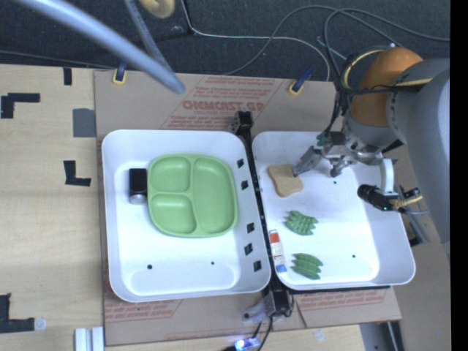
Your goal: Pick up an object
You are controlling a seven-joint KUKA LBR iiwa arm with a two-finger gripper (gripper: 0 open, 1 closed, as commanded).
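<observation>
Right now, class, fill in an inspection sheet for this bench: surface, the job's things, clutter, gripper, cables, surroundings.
Surface: two white bins side by side, left bin and right bin, on brown cardboard.
Job's things: in the right bin, a tan bread-like piece, two green leafy pieces, and a small tube at the left wall.
Clutter: green divided plate and a small black block in the left bin.
Gripper: gripper low over the right bin, right beside the tan piece; grasp cannot be judged.
Cables: thin cables cross the dark floor behind.
Surroundings: black tape marks on the wooden bench.
</observation>
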